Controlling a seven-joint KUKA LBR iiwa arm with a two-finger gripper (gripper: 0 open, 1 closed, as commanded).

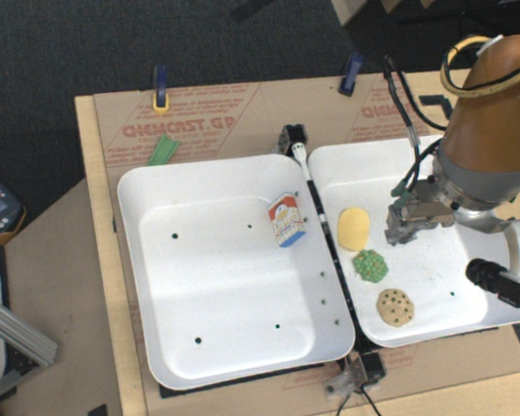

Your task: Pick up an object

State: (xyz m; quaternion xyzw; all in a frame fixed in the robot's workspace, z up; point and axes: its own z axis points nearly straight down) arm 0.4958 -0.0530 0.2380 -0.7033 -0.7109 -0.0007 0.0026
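Pincer point(400, 225) hovers just right of yellow lemon point(354, 228).

The grey arm with its orange band point(498, 103) reaches in from the right, its wrist bent downward, the dark two-finger claw point(401, 226) pointing left.

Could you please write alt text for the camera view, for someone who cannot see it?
A grey and orange robot arm hangs over the right bin, which holds a yellow lump, a green lump and a cookie. The left bin holds a small carton.
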